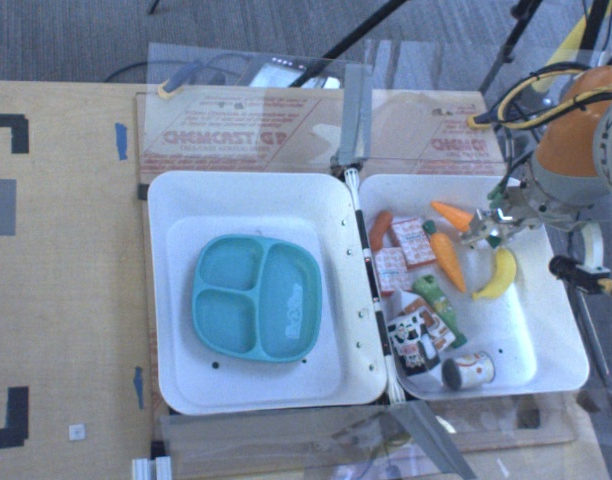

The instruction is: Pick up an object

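The left bin [176,208] is holding a teal tray [256,298]. The right bin [556,353] is holding carrots [447,258], a banana [497,276] and cartons [416,333]. The gripper [489,226] is hovering over the carrots; I cannot tell its state.

We note white bins [176,268]; turquoise divided plate [256,296]; orange carrots [447,258]; yellow banana [498,276]; green bottle [438,306]; black-and-white cow-pattern carton [416,338]; red-and-white packets [413,242]; tan table [61,268] with blue tape marks.
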`<state>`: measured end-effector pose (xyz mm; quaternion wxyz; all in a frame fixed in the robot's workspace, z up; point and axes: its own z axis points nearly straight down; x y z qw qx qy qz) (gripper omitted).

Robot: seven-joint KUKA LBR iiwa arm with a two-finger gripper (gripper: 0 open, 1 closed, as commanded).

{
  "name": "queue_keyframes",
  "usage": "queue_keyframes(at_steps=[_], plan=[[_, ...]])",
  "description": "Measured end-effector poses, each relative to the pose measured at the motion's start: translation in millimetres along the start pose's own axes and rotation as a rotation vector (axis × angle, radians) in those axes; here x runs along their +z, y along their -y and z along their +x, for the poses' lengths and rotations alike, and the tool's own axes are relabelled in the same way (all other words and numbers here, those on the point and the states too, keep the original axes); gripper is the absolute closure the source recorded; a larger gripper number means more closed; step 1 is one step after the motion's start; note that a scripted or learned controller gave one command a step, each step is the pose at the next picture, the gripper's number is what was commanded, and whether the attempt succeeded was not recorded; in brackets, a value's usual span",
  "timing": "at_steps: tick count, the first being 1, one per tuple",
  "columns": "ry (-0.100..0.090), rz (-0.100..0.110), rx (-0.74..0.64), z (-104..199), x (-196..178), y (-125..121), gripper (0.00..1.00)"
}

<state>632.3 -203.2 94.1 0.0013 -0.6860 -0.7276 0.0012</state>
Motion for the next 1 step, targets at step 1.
queue_keyframes(at_steps=[1], plan=[[0.001, -0.005, 0.014, 52.6, -154.4, 7.4, 1.00]])
